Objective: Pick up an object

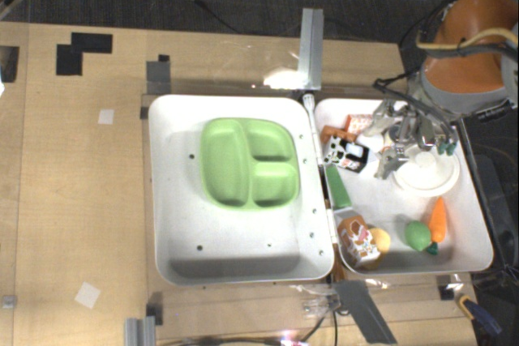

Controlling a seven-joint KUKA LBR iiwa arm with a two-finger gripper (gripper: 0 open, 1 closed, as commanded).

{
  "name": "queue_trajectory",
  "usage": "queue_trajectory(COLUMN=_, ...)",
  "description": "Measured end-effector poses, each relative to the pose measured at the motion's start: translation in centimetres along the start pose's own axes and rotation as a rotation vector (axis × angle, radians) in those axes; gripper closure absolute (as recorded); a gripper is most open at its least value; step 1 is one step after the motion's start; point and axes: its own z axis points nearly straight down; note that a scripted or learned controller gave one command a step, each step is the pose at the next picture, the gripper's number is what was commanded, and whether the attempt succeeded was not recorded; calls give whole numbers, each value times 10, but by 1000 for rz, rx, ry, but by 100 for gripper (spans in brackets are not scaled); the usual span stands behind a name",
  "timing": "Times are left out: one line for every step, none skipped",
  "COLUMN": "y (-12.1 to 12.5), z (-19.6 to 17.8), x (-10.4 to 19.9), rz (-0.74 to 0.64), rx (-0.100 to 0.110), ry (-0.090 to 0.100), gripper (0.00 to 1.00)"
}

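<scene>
The scene is viewed by a single fixed camera set above the bench [73, 198], looking down at a slant from a moderate height. Both white bins are taken in whole, the left bin [174, 255] near the middle and the right bin [474, 243] toward the right edge. Dark floor is seen along the top.
</scene>
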Motion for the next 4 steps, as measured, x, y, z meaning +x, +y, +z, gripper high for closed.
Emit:
queue_trajectory(y=-37, z=84, x=51, rz=189, rx=0, ry=5, gripper=0)
queue_trajectory(y=-84, z=104, x=55, rz=150, rx=3, ry=-9, gripper=0)
queue_trajectory(y=-108, z=104, x=102, rz=242, rx=1, ry=-13, gripper=0)
queue_trajectory(y=-109, z=104, x=107, rz=218, rx=4, ry=-15, gripper=0)
